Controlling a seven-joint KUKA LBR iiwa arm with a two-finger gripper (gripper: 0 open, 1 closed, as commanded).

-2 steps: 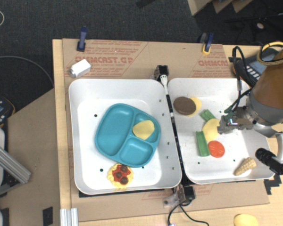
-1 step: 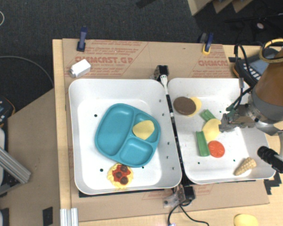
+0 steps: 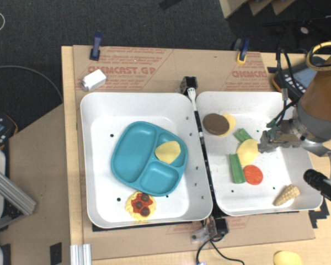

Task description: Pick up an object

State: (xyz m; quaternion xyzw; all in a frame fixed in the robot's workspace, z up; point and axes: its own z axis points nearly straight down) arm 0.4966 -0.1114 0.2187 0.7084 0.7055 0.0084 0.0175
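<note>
My gripper [image 3: 264,141] hangs over the right bin [image 3: 265,99], reaching in from the right, its tip just right of a yellow lemon-like toy [image 3: 246,150]. A red tomato toy [image 3: 253,175] lies below the lemon, and a long green piece [image 3: 236,168] lies to its left. A smaller green piece [image 3: 243,135] sits above the lemon. At the back left of this bin rests a brown disc [image 3: 214,124] on a pale yellow one. A corn cob toy [image 3: 286,194] lies near the front right corner.
The left bin [image 3: 99,148] holds a teal divided plate [image 3: 135,159] with a yellow piece [image 3: 167,152] in one compartment, and a small pizza toy [image 3: 141,205] in front of it. A black bar [image 3: 197,127] runs between the bins. Cables and arm parts crowd the right edge.
</note>
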